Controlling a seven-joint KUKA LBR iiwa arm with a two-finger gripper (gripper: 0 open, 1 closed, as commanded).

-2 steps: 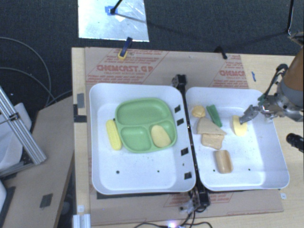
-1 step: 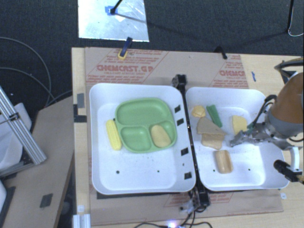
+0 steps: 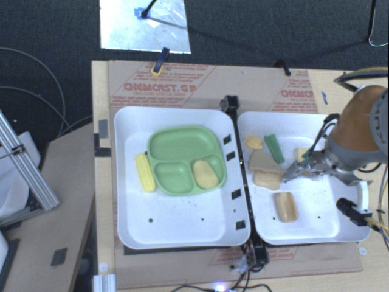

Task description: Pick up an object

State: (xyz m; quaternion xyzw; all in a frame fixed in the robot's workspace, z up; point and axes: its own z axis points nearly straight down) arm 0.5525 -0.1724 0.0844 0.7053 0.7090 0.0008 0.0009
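The left bin (image 3: 130, 224) holds a green divided plate (image 3: 182, 148) near its centre. A yellow corn cob (image 3: 144, 171) lies just beside the plate's left edge, on the bin floor. A pale yellow potato-shaped piece (image 3: 206, 174) sits in the plate's lower right compartment. Black clips (image 3: 234, 157) run along the seam between the two bins.

The right bin (image 3: 316, 221) holds several food pieces. A small yellow piece (image 3: 254, 143) lies near the upper left corner. A green stick (image 3: 273, 149) lies just to its right, tilted, with its lower end over a flat tan slab (image 3: 262, 161). A tan bread-like piece (image 3: 267, 179) touches the lower edge of the slab. A tan roll (image 3: 285, 206) lies apart from these, lower in the bin. A small yellow piece (image 3: 302, 154) sits near the end effector.

The end effector (image 3: 299, 171) is low in the right bin, pointing left, just beside the bread-like piece. Whether it is open or closed cannot be determined, and no object is visible in its grasp. The arm (image 3: 358, 132) enters from the right.
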